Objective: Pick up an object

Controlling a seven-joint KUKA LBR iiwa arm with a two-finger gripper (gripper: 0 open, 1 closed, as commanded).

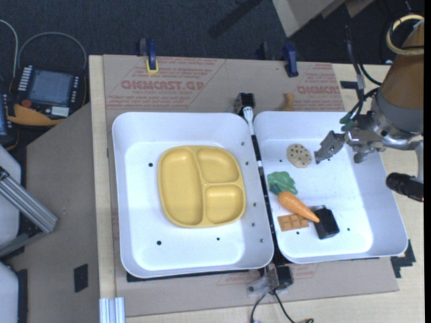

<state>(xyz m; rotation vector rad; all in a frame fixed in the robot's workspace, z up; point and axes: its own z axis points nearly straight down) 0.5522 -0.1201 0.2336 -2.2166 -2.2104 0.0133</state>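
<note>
I see the gripper (345,148) over the right bin (377,200), fingers spread and pinching nothing. Below and to its left lie a round speckled cookie (299,155), a lumpy green piece (281,181), a smooth tapered carrot (298,206), a ridged tan cracker (292,223) and a black block (326,223). The left bin (135,180) holds a glossy yellow tray (201,184) with three compartments. Both bins sit on brown printed board (202,79); the floor (135,12) is dark carpet.

Grey arm from the right, pincer (343,147) open, fingers apart.
</note>
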